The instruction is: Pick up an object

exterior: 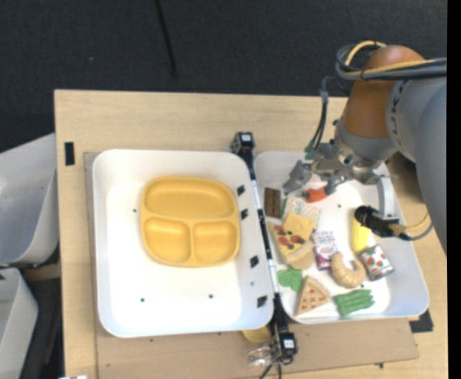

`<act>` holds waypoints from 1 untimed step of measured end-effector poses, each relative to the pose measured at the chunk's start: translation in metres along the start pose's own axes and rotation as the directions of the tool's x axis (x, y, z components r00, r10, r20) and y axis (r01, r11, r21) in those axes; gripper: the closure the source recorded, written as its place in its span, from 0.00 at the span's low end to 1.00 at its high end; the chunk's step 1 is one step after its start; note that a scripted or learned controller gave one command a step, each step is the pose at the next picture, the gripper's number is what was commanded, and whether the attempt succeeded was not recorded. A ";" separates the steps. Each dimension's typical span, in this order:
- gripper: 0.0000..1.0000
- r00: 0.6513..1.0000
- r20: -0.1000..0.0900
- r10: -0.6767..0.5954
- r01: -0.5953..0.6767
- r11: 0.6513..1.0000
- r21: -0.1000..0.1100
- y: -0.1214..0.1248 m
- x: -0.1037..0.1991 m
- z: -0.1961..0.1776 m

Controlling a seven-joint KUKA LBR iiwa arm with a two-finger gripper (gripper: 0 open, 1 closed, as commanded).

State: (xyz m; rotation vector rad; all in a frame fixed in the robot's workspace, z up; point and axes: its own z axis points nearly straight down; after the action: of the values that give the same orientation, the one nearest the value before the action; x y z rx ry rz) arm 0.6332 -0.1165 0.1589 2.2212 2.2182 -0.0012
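My gripper (315, 181) hangs over the far left part of the right bin (404, 290), its two grey fingers spread open. A small red item (316, 195) lies just below and between the fingertips, and whether they touch it I cannot tell. Close by lie a brown chocolate bar (273, 202), a white packet (297, 208) and a square pizza piece (295, 237). Nothing is held.
The right bin also holds a purple box (325, 248), a yellow piece (361, 236), a red can (378, 263), a croissant (346, 270), a pizza wedge (312, 297) and green beans (354, 301). A yellow divided tray (189, 219) sits in the left bin (120, 290).
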 end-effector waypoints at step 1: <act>0.00 1.000 0.000 -0.004 0.004 1.000 -0.011 -0.079 0.006 0.047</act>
State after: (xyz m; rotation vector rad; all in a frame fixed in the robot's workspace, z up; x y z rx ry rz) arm 0.5540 -0.1102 0.1123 2.2114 2.2164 0.0115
